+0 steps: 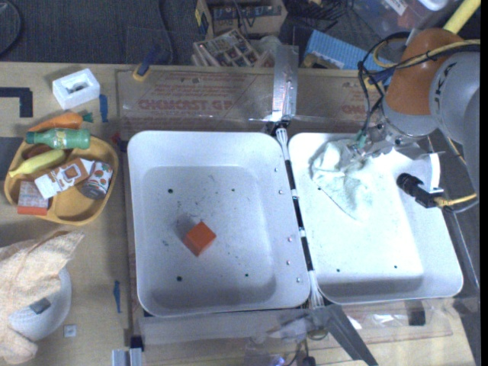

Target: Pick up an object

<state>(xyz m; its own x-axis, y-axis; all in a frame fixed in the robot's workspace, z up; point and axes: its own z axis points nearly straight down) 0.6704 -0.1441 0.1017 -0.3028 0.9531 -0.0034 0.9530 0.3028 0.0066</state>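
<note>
Two shallow white bins sit side by side on the wooden bench. The left white bin has a small orange block lying flat near its middle, with lots of bare floor around it, so it looks easy to reach from above. The right white bin has a soft, crumpled white cloth lying near its back corner, close to the wall between the bins. The grey arm with the orange band comes in from the right and leans down over that back part of the right bin. Its jaws are right at the top edge of the cloth, and they seem to touch it. The jaws are small and dark here, and I cannot tell if they are spread apart or pressed together, or if any cloth is between them. My guess is that the arm is low like this because it wants the cloth, since that is the nearest thing to it. The cloth is floppy, so it might slip or only lift a little. Off to the left, a yellow bowl of toy food and a small white box rest on the bench, well apart from the bins.
</note>
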